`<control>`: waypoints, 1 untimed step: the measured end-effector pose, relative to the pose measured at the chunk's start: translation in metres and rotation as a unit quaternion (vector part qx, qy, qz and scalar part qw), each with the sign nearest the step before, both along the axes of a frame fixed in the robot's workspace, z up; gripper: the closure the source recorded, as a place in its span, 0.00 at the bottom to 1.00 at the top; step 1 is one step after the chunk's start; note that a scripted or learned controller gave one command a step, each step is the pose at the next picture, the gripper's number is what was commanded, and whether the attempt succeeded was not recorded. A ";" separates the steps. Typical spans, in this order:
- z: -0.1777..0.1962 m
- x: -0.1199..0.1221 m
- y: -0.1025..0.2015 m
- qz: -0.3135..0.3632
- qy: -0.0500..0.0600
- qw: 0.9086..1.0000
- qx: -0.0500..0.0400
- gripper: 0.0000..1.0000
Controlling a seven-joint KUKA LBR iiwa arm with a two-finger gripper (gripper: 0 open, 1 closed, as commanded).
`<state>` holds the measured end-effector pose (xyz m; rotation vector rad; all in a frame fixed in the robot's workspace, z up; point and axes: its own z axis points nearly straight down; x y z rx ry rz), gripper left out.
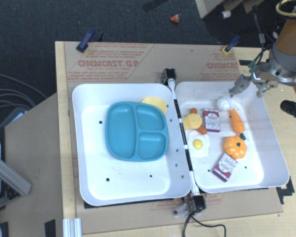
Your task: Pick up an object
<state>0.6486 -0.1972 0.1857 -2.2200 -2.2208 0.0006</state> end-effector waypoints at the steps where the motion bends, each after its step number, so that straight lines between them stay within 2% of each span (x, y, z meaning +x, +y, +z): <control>1: -0.103 0.014 0.034 0.001 0.002 1.000 0.001 0.00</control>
